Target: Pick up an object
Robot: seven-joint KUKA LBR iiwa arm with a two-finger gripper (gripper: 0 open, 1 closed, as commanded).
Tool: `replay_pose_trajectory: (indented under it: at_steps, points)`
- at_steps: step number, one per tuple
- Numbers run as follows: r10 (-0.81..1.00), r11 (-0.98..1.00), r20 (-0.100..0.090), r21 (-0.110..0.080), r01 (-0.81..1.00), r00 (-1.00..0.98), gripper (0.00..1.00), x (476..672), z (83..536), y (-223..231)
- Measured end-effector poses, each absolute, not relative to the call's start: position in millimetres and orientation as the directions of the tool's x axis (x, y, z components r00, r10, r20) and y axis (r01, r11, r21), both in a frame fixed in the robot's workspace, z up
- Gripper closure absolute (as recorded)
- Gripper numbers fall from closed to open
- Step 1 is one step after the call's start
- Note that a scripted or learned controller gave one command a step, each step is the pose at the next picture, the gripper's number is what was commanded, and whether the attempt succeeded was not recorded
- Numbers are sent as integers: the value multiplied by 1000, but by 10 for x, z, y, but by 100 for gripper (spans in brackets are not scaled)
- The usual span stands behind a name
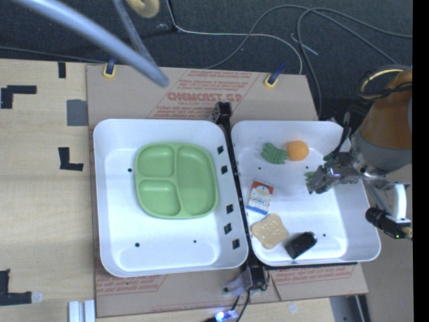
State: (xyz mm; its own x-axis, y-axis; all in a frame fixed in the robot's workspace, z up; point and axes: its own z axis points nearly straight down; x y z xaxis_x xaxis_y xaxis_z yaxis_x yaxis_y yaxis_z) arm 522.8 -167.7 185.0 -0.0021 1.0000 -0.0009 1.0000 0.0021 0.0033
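Over the right bin [348,250] the gripper [320,180] hovers clear of its contents — finger state cannot be told. Nearest candidates — orange ball [297,150], green toy [273,153] — lie just beside it.

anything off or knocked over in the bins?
Nothing stands out. The green tray lies flat in the left bin; the orange ball, small carton and black object lie loose in the right bin.
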Motion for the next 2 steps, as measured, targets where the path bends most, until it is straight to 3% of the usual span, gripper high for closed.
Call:
replay_pose_trajectory:
  at_steps: [1,2]
  points:
    - [1000,1,0,1,1000,-1,100,5234,2029,-1674]
    - [1000,7,2,-1,1000,-7,100,5420,1959,-1138]
